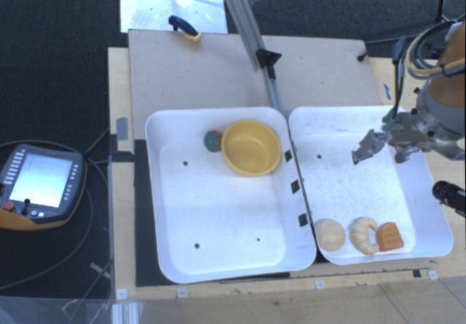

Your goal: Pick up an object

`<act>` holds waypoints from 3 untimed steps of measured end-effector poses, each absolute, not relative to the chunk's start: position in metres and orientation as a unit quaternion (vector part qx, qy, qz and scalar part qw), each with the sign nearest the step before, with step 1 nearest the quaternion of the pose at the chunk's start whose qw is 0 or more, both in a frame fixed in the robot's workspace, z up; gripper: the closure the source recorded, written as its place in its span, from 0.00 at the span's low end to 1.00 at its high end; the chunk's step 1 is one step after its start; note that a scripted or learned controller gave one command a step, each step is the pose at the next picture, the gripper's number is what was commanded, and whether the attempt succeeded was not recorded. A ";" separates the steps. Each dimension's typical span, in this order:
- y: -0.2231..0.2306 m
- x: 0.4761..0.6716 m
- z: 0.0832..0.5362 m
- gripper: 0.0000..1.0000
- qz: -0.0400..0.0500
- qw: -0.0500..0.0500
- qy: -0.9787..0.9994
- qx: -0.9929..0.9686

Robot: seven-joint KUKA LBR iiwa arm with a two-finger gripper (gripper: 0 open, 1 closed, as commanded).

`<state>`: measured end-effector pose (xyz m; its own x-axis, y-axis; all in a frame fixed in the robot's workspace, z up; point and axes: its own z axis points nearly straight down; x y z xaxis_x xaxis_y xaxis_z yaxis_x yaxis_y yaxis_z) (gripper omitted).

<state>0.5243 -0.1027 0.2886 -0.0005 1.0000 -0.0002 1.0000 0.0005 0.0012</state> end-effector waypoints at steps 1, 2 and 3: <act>-0.095 0.525 0.230 0.00 -0.001 -0.002 0.707 0.707; -0.102 0.527 0.171 0.00 -0.001 -0.002 0.707 0.707; -0.110 0.533 0.123 0.00 0.000 0.000 0.707 0.707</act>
